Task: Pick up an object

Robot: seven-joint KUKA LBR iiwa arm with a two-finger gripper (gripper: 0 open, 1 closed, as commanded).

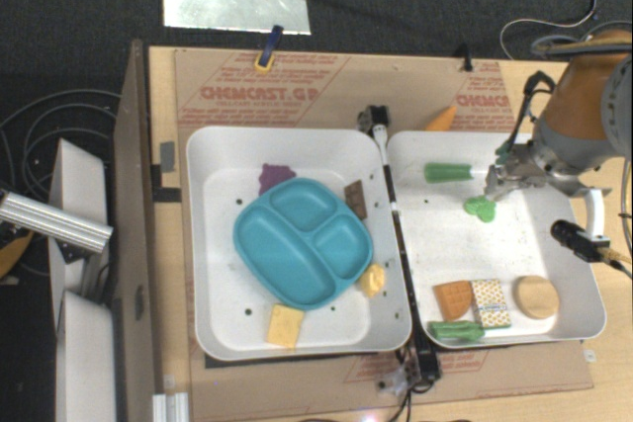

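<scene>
My gripper (494,183) hangs low over the upper right part of the right bin (445,247), at the end of the grey arm with the orange band. Just below and left of it lies a small green lump (481,209), very close, though I cannot tell if they touch. A green cylinder (447,173) lies on its side to the gripper's left. Along the bin's front edge sit an orange cracker-like piece (454,298), a patterned block (491,302), a tan round piece (535,296) and a flat green item (457,332).
The left bin (223,173) holds a teal divided plate (302,242), a purple piece (275,177), a brown piece (355,199) and two yellow pieces (285,325) (372,281). An orange object (442,120) lies on the cardboard behind the bins.
</scene>
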